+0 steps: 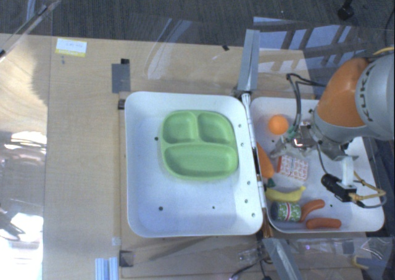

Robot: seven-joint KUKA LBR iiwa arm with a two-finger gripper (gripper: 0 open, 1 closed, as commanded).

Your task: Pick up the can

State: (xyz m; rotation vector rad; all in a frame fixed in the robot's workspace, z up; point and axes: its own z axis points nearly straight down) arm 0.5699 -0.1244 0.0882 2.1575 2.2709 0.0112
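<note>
The can (286, 211) lies on its side at the front left of the right bin (364, 226). It is small, with a green label and a red band. A yellow banana (285, 194) lies just behind it and touches it. My gripper (295, 144) hangs over the middle of the right bin, well behind the can and apart from it. It is right above a red-and-white checked packet (291, 166). Nothing of the can is in the gripper.
An orange ball (278, 124) sits at the back left of the right bin, and an orange carrot (265, 161) lies along its left wall. Two red sausages (318, 214) lie right of the can. The left bin (145, 211) holds a green divided plate (199, 144).
</note>
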